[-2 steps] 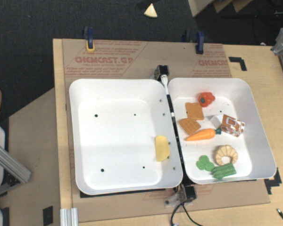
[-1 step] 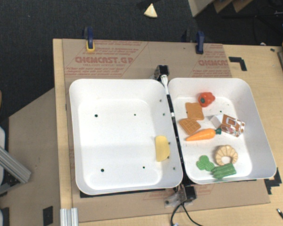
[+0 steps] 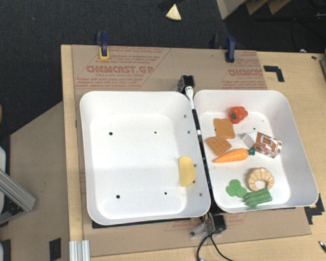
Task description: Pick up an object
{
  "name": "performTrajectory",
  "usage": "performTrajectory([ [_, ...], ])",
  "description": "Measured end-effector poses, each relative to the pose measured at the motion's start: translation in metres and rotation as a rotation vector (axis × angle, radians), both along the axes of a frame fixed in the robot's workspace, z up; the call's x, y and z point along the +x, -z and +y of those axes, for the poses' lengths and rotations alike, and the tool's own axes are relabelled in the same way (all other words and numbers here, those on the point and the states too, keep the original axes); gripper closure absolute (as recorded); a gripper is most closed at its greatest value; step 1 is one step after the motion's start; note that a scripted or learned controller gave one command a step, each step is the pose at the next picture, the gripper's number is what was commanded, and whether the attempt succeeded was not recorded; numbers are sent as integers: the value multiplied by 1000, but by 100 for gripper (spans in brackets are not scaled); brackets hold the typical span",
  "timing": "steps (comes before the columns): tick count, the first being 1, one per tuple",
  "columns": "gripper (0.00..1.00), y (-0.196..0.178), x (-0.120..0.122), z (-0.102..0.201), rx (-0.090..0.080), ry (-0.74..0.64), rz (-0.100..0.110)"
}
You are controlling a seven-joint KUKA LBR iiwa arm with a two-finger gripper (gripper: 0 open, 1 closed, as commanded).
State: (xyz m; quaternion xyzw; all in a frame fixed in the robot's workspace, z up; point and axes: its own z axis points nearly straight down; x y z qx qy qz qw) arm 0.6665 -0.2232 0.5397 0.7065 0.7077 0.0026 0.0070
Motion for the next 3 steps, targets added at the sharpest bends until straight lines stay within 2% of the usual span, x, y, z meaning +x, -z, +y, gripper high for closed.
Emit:
performTrajectory([
  [1,100,105,1,75,12,-5,23],
  [2,100,104,-1,-6,1,8,10],
  [3,100,28,0,1,1,0,1],
])
